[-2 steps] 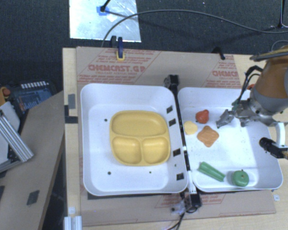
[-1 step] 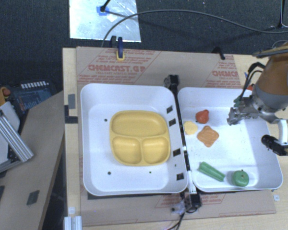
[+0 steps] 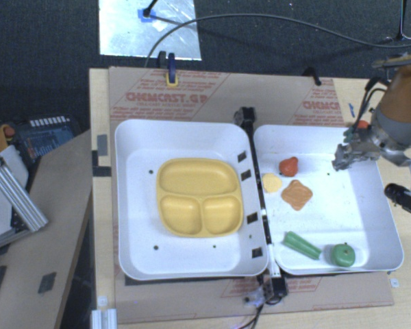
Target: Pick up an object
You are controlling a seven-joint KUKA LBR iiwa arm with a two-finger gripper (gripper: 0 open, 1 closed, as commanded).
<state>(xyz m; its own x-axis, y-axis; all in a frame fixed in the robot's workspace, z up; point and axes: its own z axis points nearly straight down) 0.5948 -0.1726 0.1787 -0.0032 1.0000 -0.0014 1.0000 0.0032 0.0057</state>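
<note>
End effector [image 3: 344, 156] hovers over the right bin's [image 3: 370, 204] far edge; whether it's clenched, I can't tell. Red piece [image 3: 288, 166], orange piece [image 3: 297, 195] and green toys [image 3: 343, 254] lie loose below.

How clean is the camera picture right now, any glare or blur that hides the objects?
Camera view: even light, soft shadows, small objects in the right bin distinct; glare on the foil sheet above the bench; the gripper is small and slightly blurred.
</note>
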